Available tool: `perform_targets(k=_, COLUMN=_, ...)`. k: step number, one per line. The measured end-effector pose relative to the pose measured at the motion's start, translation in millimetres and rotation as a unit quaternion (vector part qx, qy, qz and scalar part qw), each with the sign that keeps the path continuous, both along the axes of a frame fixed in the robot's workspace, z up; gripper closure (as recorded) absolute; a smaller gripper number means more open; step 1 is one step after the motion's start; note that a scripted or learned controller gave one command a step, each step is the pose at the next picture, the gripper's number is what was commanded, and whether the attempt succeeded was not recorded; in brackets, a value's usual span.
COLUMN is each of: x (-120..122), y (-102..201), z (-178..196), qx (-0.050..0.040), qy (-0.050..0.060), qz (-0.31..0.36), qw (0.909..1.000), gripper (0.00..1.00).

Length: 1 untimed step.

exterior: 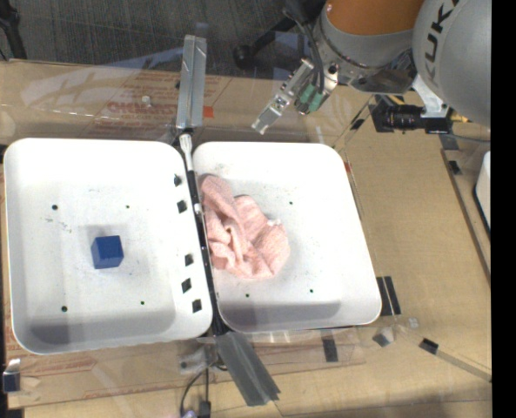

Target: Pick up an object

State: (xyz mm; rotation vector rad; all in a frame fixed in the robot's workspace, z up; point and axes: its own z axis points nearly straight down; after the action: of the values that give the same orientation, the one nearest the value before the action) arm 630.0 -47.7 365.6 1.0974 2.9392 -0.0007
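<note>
Pink and crumpled, the cloth (242, 235) lies in the right bin (345, 259), bunched against that bin's left wall beside the divider, and it looks the likeliest thing to pick up. The jaws (285, 101) hang above the far rim of the right bin, past the cloth and not over it, tilted down and to the left; whether they stand open or closed I cannot tell from this slant, and nothing shows between them. To do the step well, I judge the arm should carry the jaws back over the middle of the cloth, square them to the bin floor, and come down on the highest fold rather than on a thin edge, since soft fabric slips out of a shallow bite. Closing across a ridge of the folds should gather enough material to lift. A blue cube (107, 251) sits alone in the left bin (31, 172), well apart from the cloth; it is small and rigid, a fair second choice. In the way: the right bin's left wall and the black clips along the divider lie just beside the cloth, so a descent too far left could strike them. Brown cardboard covers the counter (414, 225) around both bins.
</note>
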Motion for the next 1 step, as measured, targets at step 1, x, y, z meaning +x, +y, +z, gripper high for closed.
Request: perform_targets(k=1, x=5.7, y=-21.5, z=-97.1, qx=0.0005, qy=0.003, qz=0.057, qw=0.9984, gripper=1.0)
